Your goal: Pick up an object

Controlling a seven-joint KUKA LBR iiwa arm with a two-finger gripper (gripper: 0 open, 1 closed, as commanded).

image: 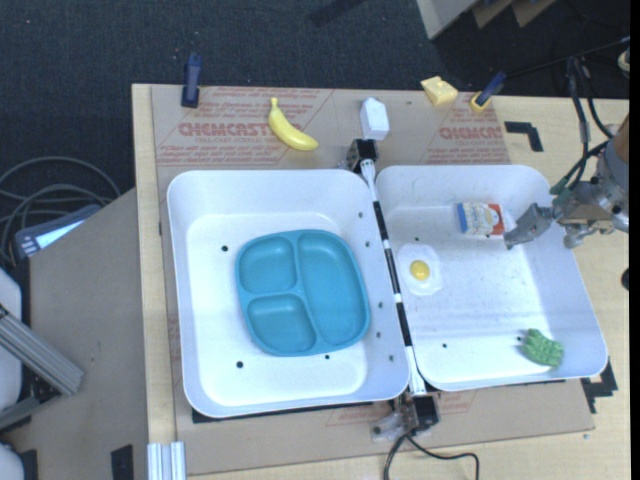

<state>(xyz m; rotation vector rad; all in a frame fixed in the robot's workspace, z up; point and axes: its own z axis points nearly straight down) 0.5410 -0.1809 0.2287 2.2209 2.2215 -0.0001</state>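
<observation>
**Ana:** Carton (pixel 481 218) first, I'd say: the small milk-box toy with the red end lies on its side in the upper part of the right bin (pixel 570 288), and it is the nearest candidate to the gripper (pixel 522 232), which sits at the right of the frame just beside it.

**Ben:** Is it held?

**Ana:** No. One dark finger points down-left toward the carton's right end, close to it, but nothing sits between the fingers. Whether they are spread or closed I cannot tell; the angle hides the gap.

**Ben:** So how should the approach go?

**Ana:** My judgement: centre over the carton's middle, not its end, and turn the wrist so the fingers straddle the short width. It lies flat, so a push from the side would likely just slide it across the smooth floor toward the divider (pixel 388 258).

**Ben:** Other options?

**Ana:** The fried egg toy (pixel 421 271) lies left of centre in the same bin, near the divider; it looks flat and hard to pinch. The green toy (pixel 541 348) rests in the lower right corner, close to the wall, which crowds a finger.

**Ben:** And the left bin (pixel 200 268)?

**Ana:** It holds a blue divided plate (pixel 300 290), broad and low, a poor fit. The banana (pixel 290 128) and yellow block (pixel 438 90) lie on the board at the top, outside both bins.
</observation>
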